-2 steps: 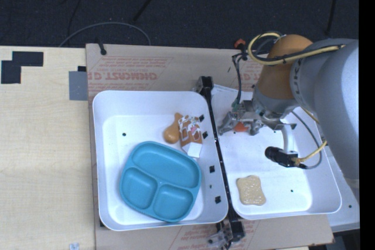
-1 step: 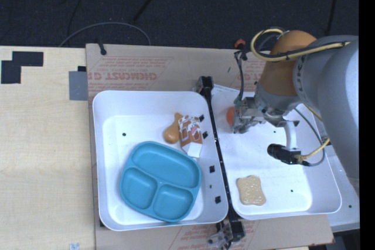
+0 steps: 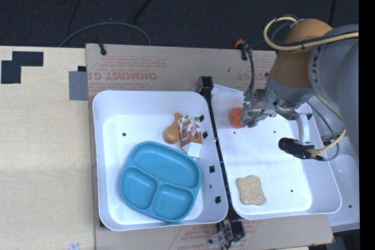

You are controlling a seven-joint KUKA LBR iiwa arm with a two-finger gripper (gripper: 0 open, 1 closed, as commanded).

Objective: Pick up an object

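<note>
Starting at the far left, we see the pale wood table [image 3: 41,143] with a few dark patches near its upper edge. Moving in, a sheet of brown cardboard [image 3: 152,70] lies under both bins.

Next we come to the left bin [image 3: 102,126]. In its lower half sits a blue divided plate [image 3: 159,180] with three compartments, tilted a little. Just above the plate's upper right edge we spot a small tan, pear-shaped piece [image 3: 171,130], and touching it on the right a brown and white patterned object [image 3: 190,130] that leans toward the bin's right wall.

Across the black divider [image 3: 214,149] between the two bins we reach the right bin [image 3: 293,184]. Near its lower left lies a flat beige piece shaped like a slice of toast [image 3: 251,191], well apart from everything else.

Up at the top left of this bin we see a small orange-red object [image 3: 236,117] resting on the bin floor. The jaws [image 3: 251,116] are right beside it, touching or nearly touching its right side. We cannot tell whether they are spread or clenched, and we do not see the object between them.

Furthest right, the grey arm [image 3: 340,67] with its orange band reaches in over the bin, cables looping around it.
</note>
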